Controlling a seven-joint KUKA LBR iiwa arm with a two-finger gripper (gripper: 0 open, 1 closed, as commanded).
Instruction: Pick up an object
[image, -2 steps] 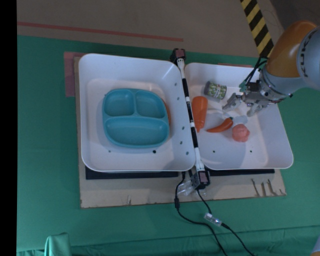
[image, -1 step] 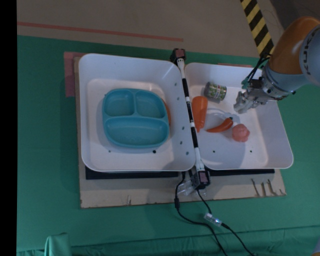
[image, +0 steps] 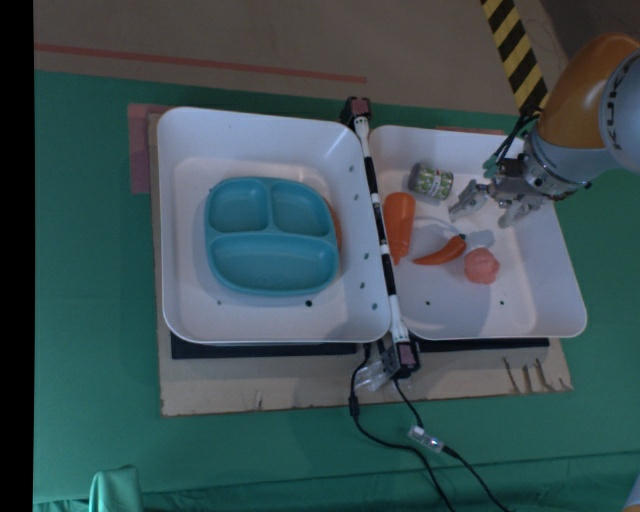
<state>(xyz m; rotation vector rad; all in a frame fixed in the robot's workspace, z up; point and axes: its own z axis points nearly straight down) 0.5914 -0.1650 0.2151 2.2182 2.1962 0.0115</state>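
Camera view: the gripper (image: 492, 204) hangs with fingers spread and nothing between them over the right bin (image: 545, 290), near the small can (image: 431, 181), carrot (image: 399, 224) and chili pepper (image: 441, 252).

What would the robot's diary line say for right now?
end effector: open, above right bin, holding nothing | items: carrot, chili pepper, can, peach | left bin: teal divided plate

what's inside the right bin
Inside the right bin: a small can, a carrot, a chili and a pink ball. The gripper covers some floor.
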